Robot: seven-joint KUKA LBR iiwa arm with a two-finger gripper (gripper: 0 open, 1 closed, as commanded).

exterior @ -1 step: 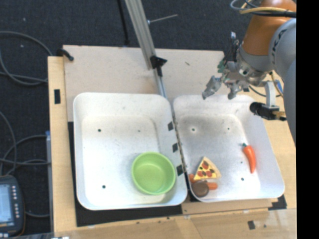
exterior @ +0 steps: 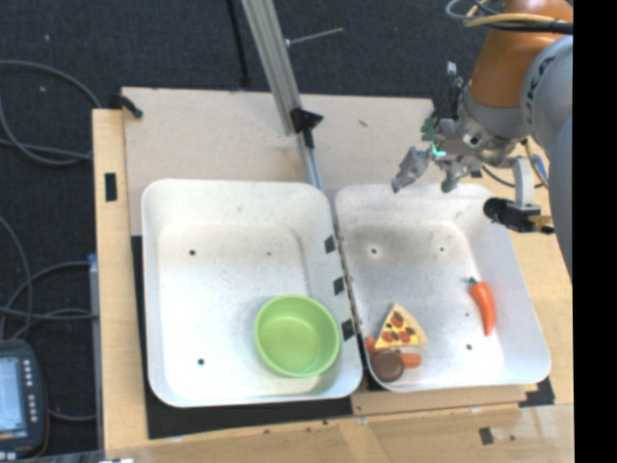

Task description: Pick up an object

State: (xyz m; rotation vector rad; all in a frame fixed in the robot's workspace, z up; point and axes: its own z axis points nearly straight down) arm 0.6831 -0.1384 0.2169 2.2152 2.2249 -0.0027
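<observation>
Seen from above, two shallow white bins sit side by side on a counter (exterior: 212, 128). The robot's hand (exterior: 428, 174) hangs over the far rim of the right bin (exterior: 511, 360), fingers spread apart and grasping nothing. Inside that bin lie an orange carrot (exterior: 483, 305) near its right side, and a pizza slice (exterior: 399, 328) and brown disc (exterior: 388, 365) at its near left corner. Left of it, the other bin (exterior: 174, 258) holds a green bowl (exterior: 297, 335)

green bowl (exterior: 297, 335), pizza slice (exterior: 399, 328), carrot (exterior: 483, 305)
</observation>
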